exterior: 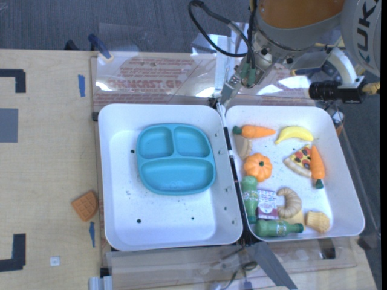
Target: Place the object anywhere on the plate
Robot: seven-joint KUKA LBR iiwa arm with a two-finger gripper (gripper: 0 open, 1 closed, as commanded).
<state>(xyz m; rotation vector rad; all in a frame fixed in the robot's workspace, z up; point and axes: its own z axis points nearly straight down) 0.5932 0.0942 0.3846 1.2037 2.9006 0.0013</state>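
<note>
Above bins' far edge, your end effector (233,88) hovers, grip state unclear. Pre-grasp step: descend onto toy in right bin (344,162), then carry to blue plate (176,159).

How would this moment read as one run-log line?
gripper: above bins' far edge | plate: left bin, bare | toy foods: right bin

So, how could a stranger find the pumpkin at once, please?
Look in the right white bin, the one full of toy food. Near its left wall, below a carrot, sits the pumpkin: round, ribbed and orange with a green stem, unlike the long carrots.
</note>
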